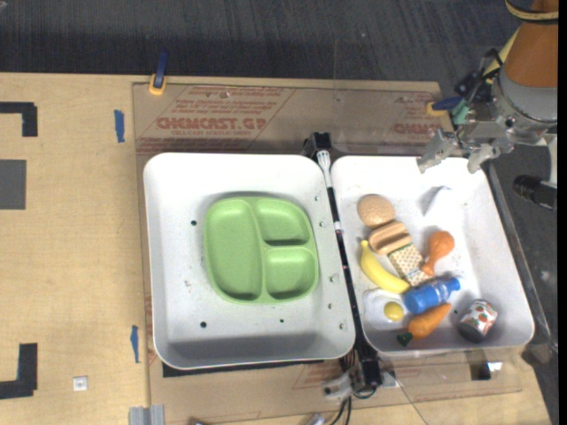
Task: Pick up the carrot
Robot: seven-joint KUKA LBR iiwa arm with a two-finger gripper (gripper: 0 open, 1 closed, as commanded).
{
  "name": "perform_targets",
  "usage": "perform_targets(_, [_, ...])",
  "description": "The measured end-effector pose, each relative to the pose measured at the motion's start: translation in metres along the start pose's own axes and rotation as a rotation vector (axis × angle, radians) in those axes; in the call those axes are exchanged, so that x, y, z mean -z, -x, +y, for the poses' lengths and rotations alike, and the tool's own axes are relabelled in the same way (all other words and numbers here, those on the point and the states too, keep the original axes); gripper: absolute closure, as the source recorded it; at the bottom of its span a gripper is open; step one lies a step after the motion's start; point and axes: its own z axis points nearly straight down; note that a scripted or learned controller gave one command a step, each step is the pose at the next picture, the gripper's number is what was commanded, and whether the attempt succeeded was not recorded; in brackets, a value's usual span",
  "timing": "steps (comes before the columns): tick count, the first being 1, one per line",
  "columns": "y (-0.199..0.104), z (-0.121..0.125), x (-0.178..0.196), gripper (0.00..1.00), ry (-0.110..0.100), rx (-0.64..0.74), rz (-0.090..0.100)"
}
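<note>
The carrot is orange with a small green end. It lies near the front of the right bin, just below a blue bottle. My gripper hangs over the bin's back edge, well behind the carrot and apart from it. Its two grey fingers stand spread, open, with nothing between them.
Around the carrot lie a banana, a fried egg, a cracker, a sandwich, a bun, an orange drumstick and a small can. The left bin holds a green divided plate.
</note>
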Motion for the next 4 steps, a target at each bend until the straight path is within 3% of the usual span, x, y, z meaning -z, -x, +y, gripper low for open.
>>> perform_targets(1, [0.012,-0.053,-0.114,0.00,-0.004,0.286,0.003])
perform_targets(2, [0.022,-0.073,-0.161,0.00,0.023,0.378,0.001])
perform_targets(3, [-0.022,0.000,-0.160,0.00,0.031,0.101,-0.005])
perform_targets(4, [0.042,-0.018,-0.083,0.00,0.011,0.435,-0.009])
